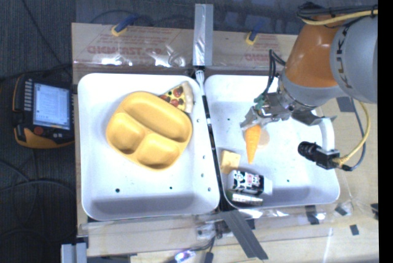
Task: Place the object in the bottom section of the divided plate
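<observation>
Your gripper [256, 122] fingers pinch the toy carrot [253, 142] right of the yellow divided plate [149, 129]; lift it well clear of the bin wall [209, 133] first.

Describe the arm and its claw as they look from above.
The arm is a rounded grey body with dark lettering and a broad orange band above the wrist. The claw is a small grey metal assembly with dark wires. A yellow cable loops beside it.
</observation>
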You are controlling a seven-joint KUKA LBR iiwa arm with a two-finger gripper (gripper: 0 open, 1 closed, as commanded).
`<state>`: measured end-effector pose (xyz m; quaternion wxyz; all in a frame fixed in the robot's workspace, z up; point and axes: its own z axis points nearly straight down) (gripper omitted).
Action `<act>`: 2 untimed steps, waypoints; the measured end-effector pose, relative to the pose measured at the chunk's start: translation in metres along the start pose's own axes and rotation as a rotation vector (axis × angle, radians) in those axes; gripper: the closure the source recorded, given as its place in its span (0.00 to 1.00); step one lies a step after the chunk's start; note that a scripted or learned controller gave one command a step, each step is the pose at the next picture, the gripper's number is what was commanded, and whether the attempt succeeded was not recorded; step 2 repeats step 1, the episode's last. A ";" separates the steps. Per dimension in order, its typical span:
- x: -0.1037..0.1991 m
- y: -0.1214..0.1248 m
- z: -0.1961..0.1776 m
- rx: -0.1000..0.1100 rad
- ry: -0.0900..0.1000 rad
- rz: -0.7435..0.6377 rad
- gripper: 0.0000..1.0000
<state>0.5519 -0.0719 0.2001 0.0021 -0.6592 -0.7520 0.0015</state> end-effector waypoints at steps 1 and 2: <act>0.000 0.000 0.000 0.000 0.000 0.000 0.00; 0.000 0.000 0.000 0.000 0.000 0.000 0.00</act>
